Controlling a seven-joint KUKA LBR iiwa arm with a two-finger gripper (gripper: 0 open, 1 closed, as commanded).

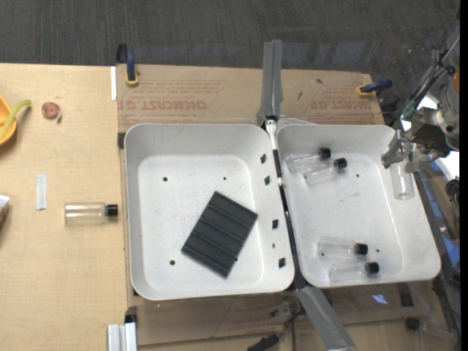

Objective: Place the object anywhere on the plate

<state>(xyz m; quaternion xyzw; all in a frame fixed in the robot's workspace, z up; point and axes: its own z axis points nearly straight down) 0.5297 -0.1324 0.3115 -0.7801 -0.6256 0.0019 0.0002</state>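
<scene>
Looking left to right: the dark ridged plate (220, 234) lies in the left bin (146, 152), and over the right bin (344, 218) the gripper (404, 168) has its fingers closed around a clear vial (404, 183) hanging below them. Seems like the carry step, so next it needs a long move left and a drop on the plate.

One fixed overhead camera looks down slantwise on both bins (139, 218).
</scene>
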